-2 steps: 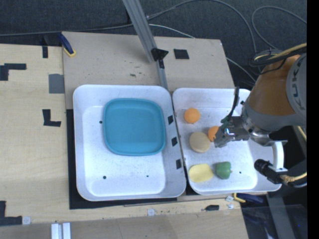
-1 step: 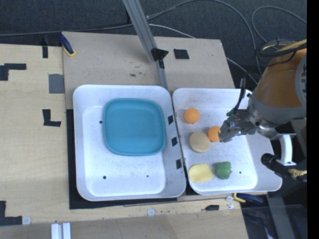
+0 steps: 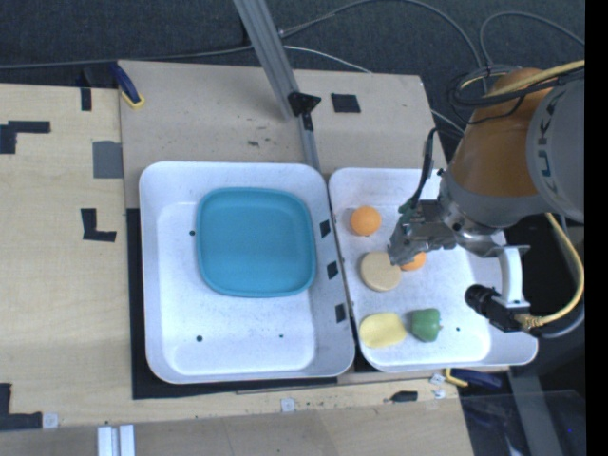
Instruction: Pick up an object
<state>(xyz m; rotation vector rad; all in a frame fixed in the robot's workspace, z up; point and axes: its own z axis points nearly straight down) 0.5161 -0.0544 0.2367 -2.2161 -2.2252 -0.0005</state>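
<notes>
Seemingly, the pick was not yet made. From the overhead camera, the gripper sat low in the right bin, over a small orange piece and just beside the tan disc. Whether it held anything could not be told. An orange ball lay near, with a yellow lump and green pepper further forward. The left bin held a blue plate. Closing and lifting seemed left to do.

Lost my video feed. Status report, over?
Gripper low in right bin, over beige disc and small orange piece. No grasp seen. Orange ball close by.
</notes>
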